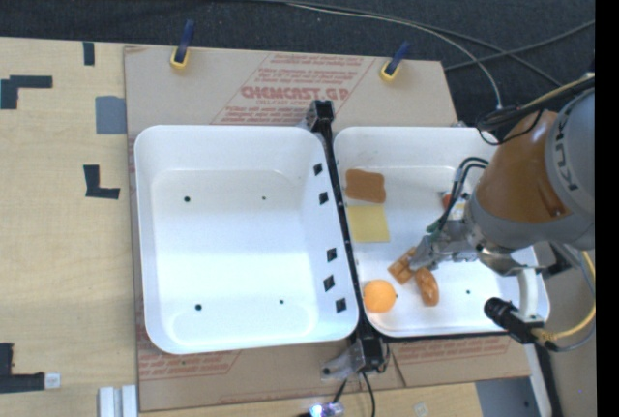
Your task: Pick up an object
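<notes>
Nearest candidate for the pick is the small brown piece (427, 287) in the lower middle of the right bin (416, 139), lying flat on the bin floor, lower centre-right of frame; looks like a light, stiff toy-food bit, prob. smooth plastic so a little slippery, not fragile; long axis runs roughly top-to-bottom in the frame w/ a slight lean, so best taken across its short width near the middle; a second brown piece (403, 266) sits just up-left of it, touching or nearly so, long axis slanting lower-left to upper-right; the gripper (433, 252) is low over these two, right beside them, approx. at their upper edge; can't tell how wide it stands or whether anything is in it, since the wrist hides the tips; orange ball (379, 296) just left, near the divider, round and likely to roll; yellow square (368, 223) above it, flat and thin, hard to pinch; brown block (366, 186) touching its top edge; left bin (160, 149) sits alongside on the worktop (58, 241).
</notes>
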Controlling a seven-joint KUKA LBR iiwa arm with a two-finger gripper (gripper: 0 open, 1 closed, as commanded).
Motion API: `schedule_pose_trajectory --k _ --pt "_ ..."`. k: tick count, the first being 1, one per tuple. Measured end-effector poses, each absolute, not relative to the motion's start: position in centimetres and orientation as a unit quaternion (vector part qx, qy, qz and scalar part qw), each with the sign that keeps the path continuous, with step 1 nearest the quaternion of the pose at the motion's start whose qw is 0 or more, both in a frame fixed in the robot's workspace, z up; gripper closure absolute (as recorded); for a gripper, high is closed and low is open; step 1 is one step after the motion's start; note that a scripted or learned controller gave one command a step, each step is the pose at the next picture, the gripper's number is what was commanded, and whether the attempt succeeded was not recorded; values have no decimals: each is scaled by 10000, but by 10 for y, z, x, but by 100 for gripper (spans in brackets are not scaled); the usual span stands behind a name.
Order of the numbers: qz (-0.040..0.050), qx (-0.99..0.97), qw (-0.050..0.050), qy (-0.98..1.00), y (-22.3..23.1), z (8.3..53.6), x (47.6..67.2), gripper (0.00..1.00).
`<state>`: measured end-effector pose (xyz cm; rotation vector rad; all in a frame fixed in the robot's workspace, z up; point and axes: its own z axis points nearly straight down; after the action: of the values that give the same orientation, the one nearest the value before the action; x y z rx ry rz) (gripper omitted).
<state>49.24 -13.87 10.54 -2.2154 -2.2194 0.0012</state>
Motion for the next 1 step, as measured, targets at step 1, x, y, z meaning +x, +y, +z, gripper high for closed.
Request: schedule_pose_trajectory --k 1 --pt "-24 -7038 -17 -7104 -49 189 522 100"
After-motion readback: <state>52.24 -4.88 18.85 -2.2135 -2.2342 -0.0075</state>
